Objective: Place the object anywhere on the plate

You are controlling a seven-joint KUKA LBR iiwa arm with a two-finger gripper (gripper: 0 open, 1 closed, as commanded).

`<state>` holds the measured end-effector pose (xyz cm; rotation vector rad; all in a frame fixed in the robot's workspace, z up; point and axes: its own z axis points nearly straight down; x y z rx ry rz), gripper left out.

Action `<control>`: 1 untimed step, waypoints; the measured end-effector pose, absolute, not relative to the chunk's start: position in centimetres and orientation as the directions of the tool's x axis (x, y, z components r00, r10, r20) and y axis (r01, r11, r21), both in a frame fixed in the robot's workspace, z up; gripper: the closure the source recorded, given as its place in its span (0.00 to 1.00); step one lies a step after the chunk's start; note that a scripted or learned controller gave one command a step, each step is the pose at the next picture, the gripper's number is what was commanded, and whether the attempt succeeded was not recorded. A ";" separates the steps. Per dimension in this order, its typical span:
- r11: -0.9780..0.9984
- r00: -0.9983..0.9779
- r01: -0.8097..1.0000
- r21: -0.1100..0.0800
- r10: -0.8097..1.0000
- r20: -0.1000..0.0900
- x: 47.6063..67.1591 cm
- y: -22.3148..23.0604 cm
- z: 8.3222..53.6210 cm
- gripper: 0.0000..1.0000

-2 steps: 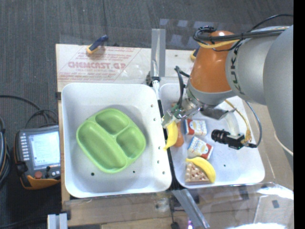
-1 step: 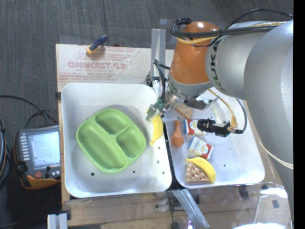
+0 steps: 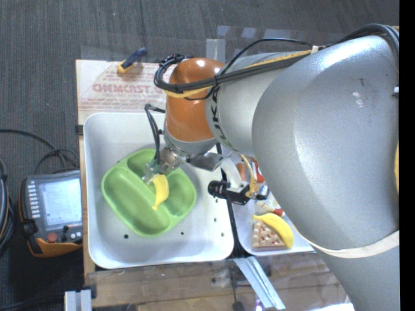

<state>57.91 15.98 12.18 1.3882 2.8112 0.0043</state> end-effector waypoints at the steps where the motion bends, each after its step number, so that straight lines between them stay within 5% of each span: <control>1: 0.607 -0.607 0.795 0.016 0.795 -0.009 58.2 16.0 12.7 0.00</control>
